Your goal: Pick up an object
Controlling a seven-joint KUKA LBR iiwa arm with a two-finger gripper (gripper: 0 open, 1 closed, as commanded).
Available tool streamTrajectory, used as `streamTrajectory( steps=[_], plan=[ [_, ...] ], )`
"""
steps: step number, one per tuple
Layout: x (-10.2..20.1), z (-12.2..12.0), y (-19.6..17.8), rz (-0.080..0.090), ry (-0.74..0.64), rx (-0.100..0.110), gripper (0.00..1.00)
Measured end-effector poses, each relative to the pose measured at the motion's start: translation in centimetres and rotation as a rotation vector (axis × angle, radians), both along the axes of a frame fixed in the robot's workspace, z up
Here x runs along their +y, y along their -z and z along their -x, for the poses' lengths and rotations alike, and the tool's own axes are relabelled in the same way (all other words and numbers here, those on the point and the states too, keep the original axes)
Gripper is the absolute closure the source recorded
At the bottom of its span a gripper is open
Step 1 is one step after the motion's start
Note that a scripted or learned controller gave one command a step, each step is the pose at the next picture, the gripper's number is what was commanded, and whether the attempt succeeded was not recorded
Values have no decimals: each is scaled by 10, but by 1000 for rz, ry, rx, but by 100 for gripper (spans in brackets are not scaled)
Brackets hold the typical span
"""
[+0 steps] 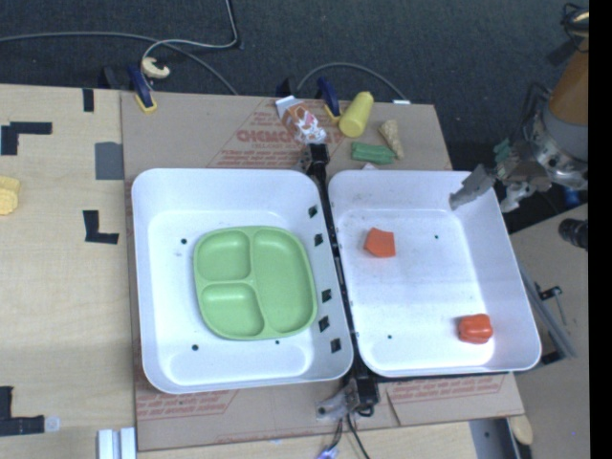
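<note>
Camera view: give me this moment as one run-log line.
hand: over right bin's far right corner, nothing visibly held | right bin: two orange blocks | left bin: green tray

Two white bins [158,256], one green divided plate [254,282], two orange objects [380,243].

Probably a lab (clamped cardboard [287,142], cables [225,8])
</note>
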State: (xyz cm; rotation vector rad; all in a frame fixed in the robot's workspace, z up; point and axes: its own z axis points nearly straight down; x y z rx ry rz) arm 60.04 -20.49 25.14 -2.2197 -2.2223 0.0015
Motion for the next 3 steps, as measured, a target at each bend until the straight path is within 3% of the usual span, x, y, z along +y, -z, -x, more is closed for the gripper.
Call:
streamTrajectory(
  steps=[1,2,3],
  plan=[
    [66,-47,102,-2,-1,3,0],
    [107,-30,165,0,-1,-2,0],
    [106,-31,155,2,-1,-4,100]
  ],
)
